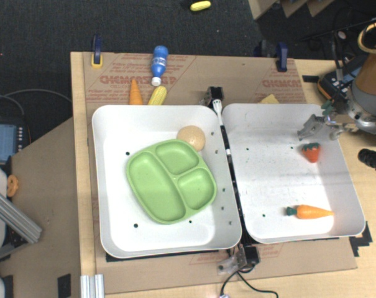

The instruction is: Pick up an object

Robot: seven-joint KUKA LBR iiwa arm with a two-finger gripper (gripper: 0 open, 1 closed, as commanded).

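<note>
- My gripper [313, 129] hangs over the far right part of the right bin [262, 185]. Its grey metal blurs together from this angle, so I cannot tell how it is set, and I see nothing held in it.
- Just below it in the view sits a small red strawberry [311, 153] with a green top, on the bin floor. It is the nearest thing, so I judge it the likely target, and the arm seems lined up for a drop onto it.
- Farther toward the near edge of the same bin lies a carrot [311, 212], on its side with the green end pointing left. It is well apart from the strawberry, so neither crowds the other.
- In the left bin [113, 185] a green divided plate [170, 180] takes up the middle, with a tan ball [192, 137] touching its far rim.
- Behind the bins, on the cardboard, lie a blue and white bottle [158, 65], a small yellow piece [157, 95] and an orange cone [135, 92], out of play for now.
</note>
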